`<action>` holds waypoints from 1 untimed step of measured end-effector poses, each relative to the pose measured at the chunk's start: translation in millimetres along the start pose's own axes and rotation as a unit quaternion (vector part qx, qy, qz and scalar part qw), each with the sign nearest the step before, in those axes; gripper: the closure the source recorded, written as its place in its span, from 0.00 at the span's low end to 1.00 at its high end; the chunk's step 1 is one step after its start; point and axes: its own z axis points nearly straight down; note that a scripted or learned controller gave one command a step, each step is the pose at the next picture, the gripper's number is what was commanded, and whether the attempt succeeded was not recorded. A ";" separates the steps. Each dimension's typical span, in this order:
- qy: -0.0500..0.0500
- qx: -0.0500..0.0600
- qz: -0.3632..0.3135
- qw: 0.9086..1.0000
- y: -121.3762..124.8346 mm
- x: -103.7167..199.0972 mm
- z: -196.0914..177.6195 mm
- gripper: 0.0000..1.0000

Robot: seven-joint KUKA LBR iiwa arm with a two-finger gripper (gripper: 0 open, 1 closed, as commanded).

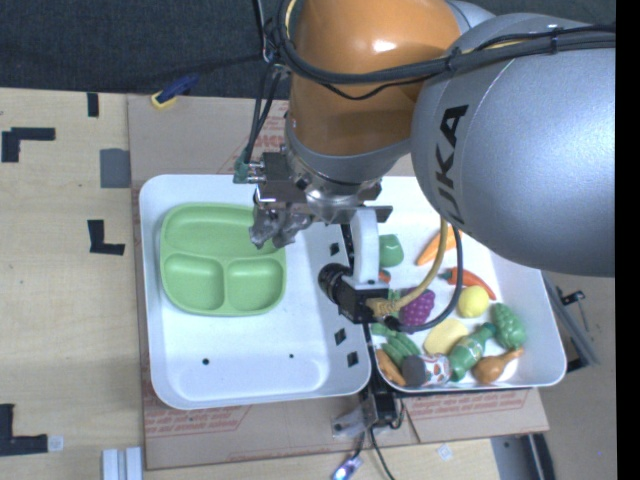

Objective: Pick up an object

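Wooden bench (60, 298) with black tape marks (100, 238), a cardboard sheet (200, 138) under both bins, dark cloth (120, 18) along the back. The arm (520, 138) blocked most of the upper right, so the right bin (545, 363) had its far edge and back part hidden. The gripper (272, 226) hung over the left bin (240, 378), at the far-right corner of the green divided plate (215, 263). Viewed from above it was too cluttered, and I couldn't tell if it was apart or together. The plate lay flat in the left bin's far half, three compartments showing. The right bin held the toy food pile, crowded and mostly touching: purple grapes (418, 308), a lemon (473, 302) just right of them, broccoli (507, 323) beside that, a carrot (432, 248) tilted and partly cut off by the arm, and a brown pear (492, 366) near the front rim. The small pieces at the pile's front left were too jumbled to name.
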 end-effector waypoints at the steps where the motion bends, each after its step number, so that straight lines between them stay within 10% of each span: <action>1: -0.001 0.001 -0.001 1.000 -0.3 0.5 -9.1 1.00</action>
